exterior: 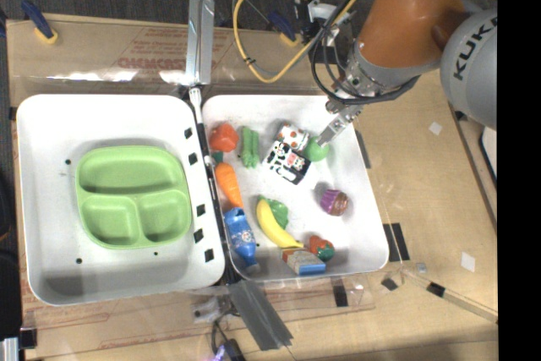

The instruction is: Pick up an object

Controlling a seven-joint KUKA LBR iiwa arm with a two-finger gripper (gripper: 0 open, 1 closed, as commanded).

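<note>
Tool (331, 131) low over the right bin (359, 243), near its upper right wall, slanting down-left from the wrist. Cannot tell its state. Tip sits right at a small green piece (319, 151); contact unclear. Spotted block (289, 154) lies just left of that piece, long axis running top to bottom, slightly tilted. Purple toy (333, 201) is below, apart. Likely target, in my judgement: the green piece, down-left of the tip.

Left bin (34, 182): a green divided tray (133, 196) is held inside.
Bench back: blue clamps (40, 21) are clipped on, yellow cable (245, 21) is looped.
</note>
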